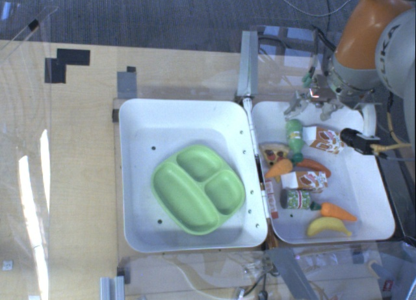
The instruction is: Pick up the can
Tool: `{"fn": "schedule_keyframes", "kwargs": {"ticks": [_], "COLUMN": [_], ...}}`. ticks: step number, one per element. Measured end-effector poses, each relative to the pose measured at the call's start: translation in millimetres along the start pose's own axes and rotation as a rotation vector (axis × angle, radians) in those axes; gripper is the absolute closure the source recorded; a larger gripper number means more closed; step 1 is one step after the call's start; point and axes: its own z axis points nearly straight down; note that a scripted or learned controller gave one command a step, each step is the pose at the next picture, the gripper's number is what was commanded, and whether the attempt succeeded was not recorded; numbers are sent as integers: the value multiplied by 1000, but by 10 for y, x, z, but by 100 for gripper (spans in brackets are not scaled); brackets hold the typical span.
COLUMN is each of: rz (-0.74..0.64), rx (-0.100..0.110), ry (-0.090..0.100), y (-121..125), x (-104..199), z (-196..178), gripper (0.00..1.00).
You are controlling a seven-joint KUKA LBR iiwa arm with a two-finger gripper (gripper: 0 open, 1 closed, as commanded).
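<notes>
The desk (78,162) carries two white bins: the left bin (140,227) holds a green divided plate (198,189), and the right bin (377,217) holds a litter of toy food. The grey arm (380,39) hangs above that bin's far edge with its pincer (313,102) spread and bare, so I judge the approach is in hand, and the next move calls for travelling toward the near side and descending. The can (298,199), small with a green label, lies on its side mid-bin, just beside a carrot (338,212) and above a banana (329,227).
</notes>
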Motion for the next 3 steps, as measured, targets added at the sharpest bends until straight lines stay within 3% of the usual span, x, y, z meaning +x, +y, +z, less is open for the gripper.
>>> {"fn": "schedule_keyframes", "kwargs": {"ticks": [1, 2, 3], "rz": [257, 187, 463], "rx": [1, -5, -8], "ry": [0, -3, 2], "y": [-419, -970, -1050], "x": [-333, -863, -30], "z": [679, 1075, 1072], "gripper": [0, 0, 0]}}
